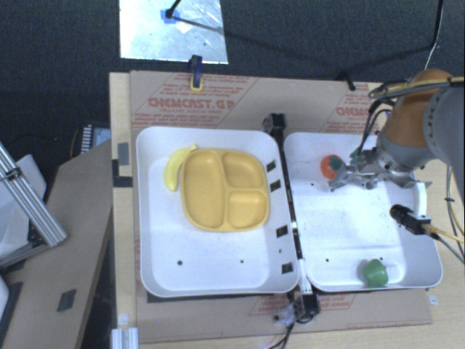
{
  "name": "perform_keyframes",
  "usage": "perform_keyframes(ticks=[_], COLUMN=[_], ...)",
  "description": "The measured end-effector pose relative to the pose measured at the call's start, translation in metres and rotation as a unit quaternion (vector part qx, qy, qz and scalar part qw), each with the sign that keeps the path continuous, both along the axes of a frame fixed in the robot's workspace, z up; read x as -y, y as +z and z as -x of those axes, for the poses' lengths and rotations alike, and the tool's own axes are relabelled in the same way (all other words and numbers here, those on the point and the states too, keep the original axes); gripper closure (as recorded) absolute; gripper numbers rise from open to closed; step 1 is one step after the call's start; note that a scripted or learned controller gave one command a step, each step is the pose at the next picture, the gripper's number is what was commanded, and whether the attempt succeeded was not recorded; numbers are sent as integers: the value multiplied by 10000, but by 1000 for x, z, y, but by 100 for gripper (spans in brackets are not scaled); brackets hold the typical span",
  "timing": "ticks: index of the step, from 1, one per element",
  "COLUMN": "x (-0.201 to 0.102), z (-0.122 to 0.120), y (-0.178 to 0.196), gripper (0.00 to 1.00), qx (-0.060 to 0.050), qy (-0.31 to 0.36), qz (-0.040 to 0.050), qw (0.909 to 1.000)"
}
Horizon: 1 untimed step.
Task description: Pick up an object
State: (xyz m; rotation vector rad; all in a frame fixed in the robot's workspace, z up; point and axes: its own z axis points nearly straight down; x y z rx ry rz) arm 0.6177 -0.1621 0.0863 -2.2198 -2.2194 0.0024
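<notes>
Approach step: gripper (347,178), jaw state indiscernible, hovered in the right white bin (341,264) just beside small orange-and-green round object (331,166) near the far wall. Next: centre over it, descend.

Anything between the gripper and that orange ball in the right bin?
Nothing visible. The gripper sits just beside the orange ball at the back of the right bin, with bare white floor around them. The green object lies far off, by the front wall.

One fixed overhead camera slants down on both bins (218,286).
</notes>
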Motion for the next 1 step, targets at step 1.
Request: perform_keyframes(ticks=[1], x=[1], z=[-2], y=[14], gripper=[100], qx=[38], qy=[-2], qz=[12], qw=[10000])
